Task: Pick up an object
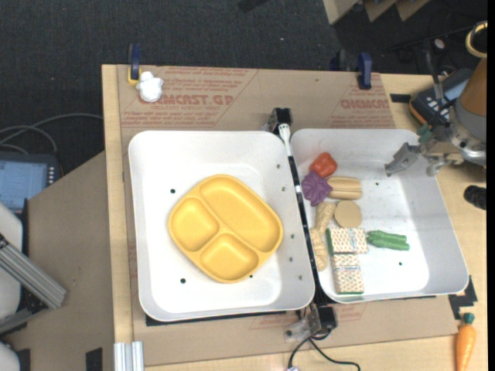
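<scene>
Hovering: end effector [407, 161] over right bin [433, 230], 1 o'clock corner | fingers apart, empty | nothing lifted; grasp pending.

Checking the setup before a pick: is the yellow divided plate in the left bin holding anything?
Empty. The yellow plate lies flat in the left bin, and all three compartments show bare yellow.

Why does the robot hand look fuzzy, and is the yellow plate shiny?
In the camera view, the gripper at the right bin's upper edge looks soft and slightly smeared, while the toy food stays sharper. The yellow plate shows only a mild sheen, no harsh glare. The lighting is even, with faint shadows along the left bin's rim.
</scene>
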`<control>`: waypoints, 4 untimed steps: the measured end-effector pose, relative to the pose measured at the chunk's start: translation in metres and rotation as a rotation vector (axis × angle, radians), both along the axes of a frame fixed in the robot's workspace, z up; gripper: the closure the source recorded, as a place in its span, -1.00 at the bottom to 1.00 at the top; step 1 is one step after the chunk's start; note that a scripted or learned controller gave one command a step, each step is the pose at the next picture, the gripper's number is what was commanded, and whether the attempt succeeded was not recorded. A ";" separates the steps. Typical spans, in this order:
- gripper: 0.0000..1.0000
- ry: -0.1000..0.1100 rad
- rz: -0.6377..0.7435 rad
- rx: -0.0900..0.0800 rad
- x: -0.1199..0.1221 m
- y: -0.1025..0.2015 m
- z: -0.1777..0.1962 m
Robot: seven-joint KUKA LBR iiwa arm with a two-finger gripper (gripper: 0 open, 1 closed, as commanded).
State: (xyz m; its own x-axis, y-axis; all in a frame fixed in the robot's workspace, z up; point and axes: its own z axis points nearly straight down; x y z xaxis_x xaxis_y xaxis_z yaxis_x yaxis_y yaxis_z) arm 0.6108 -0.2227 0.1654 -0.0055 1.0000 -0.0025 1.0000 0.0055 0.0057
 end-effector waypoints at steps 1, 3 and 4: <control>-1.00 0.008 0.000 0.004 0.022 0.049 -0.084; -1.00 0.012 -0.011 0.004 -0.024 0.057 -0.081; -1.00 0.003 -0.005 0.005 -0.109 0.129 -0.080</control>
State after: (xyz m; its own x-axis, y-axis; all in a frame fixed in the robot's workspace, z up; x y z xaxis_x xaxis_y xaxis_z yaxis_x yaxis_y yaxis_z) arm 0.5018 -0.0937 0.0858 -0.0003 1.0000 0.0024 1.0000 0.0003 0.0023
